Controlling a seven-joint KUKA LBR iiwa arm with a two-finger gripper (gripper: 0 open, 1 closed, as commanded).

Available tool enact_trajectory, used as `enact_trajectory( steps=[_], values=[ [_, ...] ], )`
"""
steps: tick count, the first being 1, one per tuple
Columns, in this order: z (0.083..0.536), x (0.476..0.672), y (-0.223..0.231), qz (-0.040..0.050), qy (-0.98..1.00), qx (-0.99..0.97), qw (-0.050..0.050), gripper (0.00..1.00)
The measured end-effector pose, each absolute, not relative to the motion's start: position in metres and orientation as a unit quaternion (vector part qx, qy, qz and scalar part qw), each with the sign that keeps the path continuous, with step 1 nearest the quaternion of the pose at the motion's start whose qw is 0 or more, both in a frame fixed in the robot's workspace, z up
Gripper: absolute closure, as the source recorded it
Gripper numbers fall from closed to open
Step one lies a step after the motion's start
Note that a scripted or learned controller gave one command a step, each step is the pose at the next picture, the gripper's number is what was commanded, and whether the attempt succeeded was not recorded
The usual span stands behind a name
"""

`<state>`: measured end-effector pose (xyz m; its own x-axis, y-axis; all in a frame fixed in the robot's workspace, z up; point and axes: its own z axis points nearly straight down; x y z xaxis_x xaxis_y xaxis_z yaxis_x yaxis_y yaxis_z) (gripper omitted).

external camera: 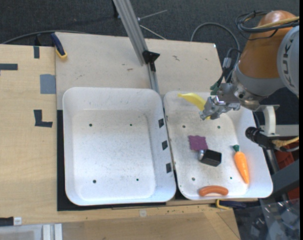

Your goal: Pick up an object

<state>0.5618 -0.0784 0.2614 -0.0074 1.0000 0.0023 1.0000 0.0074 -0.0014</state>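
Right bin (pixel 256 181), as I logged it: banana (pixel 191 100) at the far end, claw (pixel 209 115) just beside it, grip state I could not tell; purple block (pixel 197 142), black block (pixel 210 157), carrot (pixel 241 167), sausage (pixel 213 190).

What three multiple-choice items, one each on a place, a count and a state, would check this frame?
1. Which bin holds the objects?
A. the left bin
B. the right bin
C. both bins

2. How many objects lie in that bin?
A. three
B. five
C. seven

3. What state is the carrot in?
A. lying in the bin, apart from the hand
B. lifted by the hand
C. lying on the bench

Key:
1 B: the yellow piece, purple piece, black block, carrot and orange sausage shape all lie in the right bin.
2 B: those five can be counted.
3 A: the carrot lies near the bin's right edge, while the hand is over the bin's far end.
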Motion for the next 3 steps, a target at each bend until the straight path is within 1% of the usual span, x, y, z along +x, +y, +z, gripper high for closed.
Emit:
enact_trajectory(
  steps=[1, 2, 3],
  values=[
    [0.256, 0.546, -0.026, 0.0008, -0.709, -0.705, 0.002, 1.00],
    [0.258, 0.547, 0.031, 0.0001, -0.710, -0.704, 0.001, 1.00],
    [0.242, 0.544, 0.075, 0.0017, -0.709, -0.705, 0.002, 1.00]
  ],
)
